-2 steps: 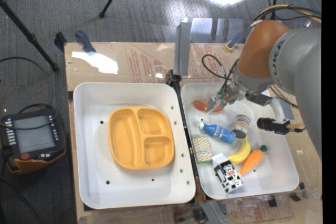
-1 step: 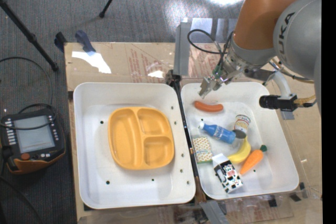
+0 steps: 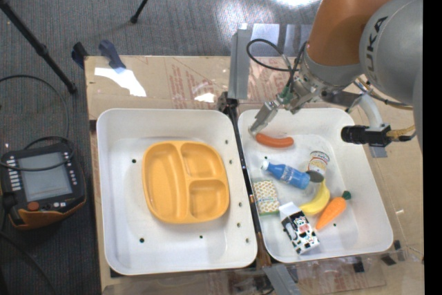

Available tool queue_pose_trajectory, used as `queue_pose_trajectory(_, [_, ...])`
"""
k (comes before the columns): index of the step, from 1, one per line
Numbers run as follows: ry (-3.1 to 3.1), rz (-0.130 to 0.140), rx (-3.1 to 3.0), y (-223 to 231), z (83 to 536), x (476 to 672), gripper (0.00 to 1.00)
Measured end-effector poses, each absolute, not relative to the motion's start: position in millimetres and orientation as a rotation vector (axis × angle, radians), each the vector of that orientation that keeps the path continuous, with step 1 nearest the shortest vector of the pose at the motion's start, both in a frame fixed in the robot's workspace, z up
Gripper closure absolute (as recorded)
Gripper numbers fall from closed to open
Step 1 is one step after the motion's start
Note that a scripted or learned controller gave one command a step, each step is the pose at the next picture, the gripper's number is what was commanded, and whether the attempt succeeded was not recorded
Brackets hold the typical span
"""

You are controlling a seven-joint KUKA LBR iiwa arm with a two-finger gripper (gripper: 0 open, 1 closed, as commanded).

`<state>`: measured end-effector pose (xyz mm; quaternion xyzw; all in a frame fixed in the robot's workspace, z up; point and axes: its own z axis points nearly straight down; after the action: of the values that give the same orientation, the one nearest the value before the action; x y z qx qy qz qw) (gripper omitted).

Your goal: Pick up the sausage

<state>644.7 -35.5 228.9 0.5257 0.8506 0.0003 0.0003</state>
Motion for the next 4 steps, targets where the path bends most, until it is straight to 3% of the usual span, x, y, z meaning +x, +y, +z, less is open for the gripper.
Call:
queue_pose_trajectory(1, [2.696,-0.001,1.618,-102,122,618.2,0.00])
queue_pose_trajectory(2, [2.716,0.000,1.582,-88,87,643.9,0.00])
queue_pose_trajectory(3, [2.714,0.003,1.583,-88,97,644.6,1.00])
queue_pose_trajectory(4, [2.848,0.001,1.327,-104,88,644.8,1.00])
